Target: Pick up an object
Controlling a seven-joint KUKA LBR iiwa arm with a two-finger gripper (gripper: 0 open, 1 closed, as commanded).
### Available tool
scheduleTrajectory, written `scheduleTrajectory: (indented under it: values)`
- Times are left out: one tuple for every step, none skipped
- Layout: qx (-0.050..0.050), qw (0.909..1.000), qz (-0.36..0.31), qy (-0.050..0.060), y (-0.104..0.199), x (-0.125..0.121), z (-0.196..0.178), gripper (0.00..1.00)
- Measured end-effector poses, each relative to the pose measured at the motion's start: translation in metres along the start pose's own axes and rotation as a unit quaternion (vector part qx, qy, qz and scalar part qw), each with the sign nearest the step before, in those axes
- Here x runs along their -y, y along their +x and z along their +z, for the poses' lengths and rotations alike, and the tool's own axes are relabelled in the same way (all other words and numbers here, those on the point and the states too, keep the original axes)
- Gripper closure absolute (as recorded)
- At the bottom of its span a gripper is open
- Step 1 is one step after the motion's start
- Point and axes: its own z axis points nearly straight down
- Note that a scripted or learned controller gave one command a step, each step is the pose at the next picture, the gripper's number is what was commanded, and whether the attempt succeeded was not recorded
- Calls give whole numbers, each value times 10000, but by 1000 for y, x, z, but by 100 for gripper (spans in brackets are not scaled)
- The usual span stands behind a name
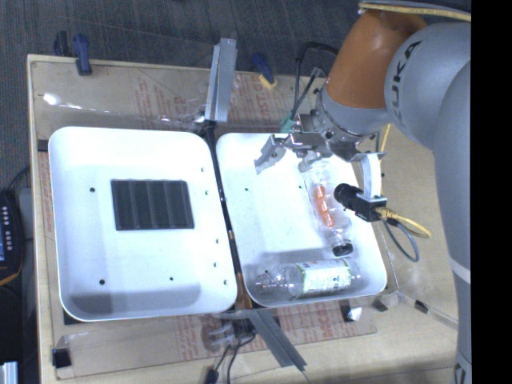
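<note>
Where legible, "KUKA" on arm [416,62]

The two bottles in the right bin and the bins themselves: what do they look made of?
Bottle with orange contents: clear glossy plastic, probably; you see through it. Bottle with white label: same look, with glints. Left bin and right bin: smooth white, likely molded plastic.

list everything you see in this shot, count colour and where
left bin: 1, white, left half of bench
dark ridged block: 1, dark grey, middle of left bin
right bin: 1, white, right half of bench
clear bottle with orange inside: 1, right side of right bin
clear bottle with white label: 1, lying along near edge of right bin
clamps: 2, blue, far edge of bench
arm: 1, grey with orange band, reaching in from right
gripper: 1, metal, over far end of right bin
</note>
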Motion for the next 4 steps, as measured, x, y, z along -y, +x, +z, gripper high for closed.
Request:
scheduleTrajectory:
  values:
    - [8, 9996, 282, -12, -94, 10, 14, 0]
    - [2, 9998, -221, -17, -95, 1, -14, 0]
    - [-4, 9979, -644, -8, -105, 0, 46, 0]
    - [-2, 9921, -1252, -17, -105, 25, 78, 0]
